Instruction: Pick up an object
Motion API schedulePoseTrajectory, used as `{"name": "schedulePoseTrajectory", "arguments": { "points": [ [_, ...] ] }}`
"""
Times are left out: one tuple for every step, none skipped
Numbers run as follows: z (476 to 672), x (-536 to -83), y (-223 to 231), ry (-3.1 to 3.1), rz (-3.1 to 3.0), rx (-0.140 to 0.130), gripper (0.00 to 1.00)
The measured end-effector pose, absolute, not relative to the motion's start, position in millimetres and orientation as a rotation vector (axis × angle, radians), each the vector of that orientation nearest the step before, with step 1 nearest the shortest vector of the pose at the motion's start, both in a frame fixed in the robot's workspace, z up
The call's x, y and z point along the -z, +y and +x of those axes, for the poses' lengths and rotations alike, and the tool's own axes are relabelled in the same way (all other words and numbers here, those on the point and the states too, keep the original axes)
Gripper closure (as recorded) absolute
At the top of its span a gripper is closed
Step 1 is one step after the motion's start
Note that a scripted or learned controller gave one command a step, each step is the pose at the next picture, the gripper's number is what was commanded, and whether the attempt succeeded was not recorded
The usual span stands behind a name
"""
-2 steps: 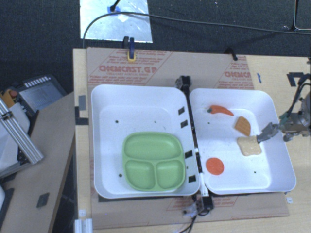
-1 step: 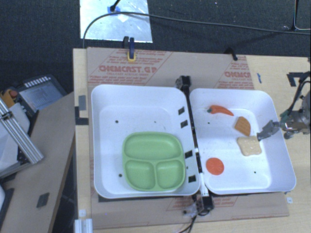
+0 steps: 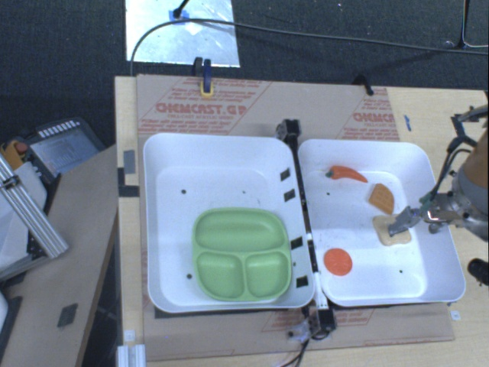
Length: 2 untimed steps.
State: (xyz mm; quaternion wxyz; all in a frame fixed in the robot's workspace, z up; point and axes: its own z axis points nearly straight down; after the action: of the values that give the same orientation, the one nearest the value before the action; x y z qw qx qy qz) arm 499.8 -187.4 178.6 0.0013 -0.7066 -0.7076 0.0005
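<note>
Left white bin holds a smooth green three-compartment tray. Right bin holds a flat orange disc, a curved orange carrot shape, a tan wedge and a pale slab. The gripper hangs over that slab; its grip cannot be made out.

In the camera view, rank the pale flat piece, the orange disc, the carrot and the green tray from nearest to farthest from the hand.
Measured from the hand:
1. Pale flat piece, right under it in the right bin.
2. Orange disc, toward that bin's front-left corner.
3. Carrot, toward the back; close to the disc's rank.
4. Green tray, left bin.
</note>
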Motion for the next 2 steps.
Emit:
{"name": "schedulePoseTrajectory", "arguments": {
  "points": [
    [501.7,-136.7,-186.6,-2.222,-2.219,-0.001,0.00],
    [502.6,-86.8,-187.1,-2.225,-2.223,0.001,0.00]
  ]
}}
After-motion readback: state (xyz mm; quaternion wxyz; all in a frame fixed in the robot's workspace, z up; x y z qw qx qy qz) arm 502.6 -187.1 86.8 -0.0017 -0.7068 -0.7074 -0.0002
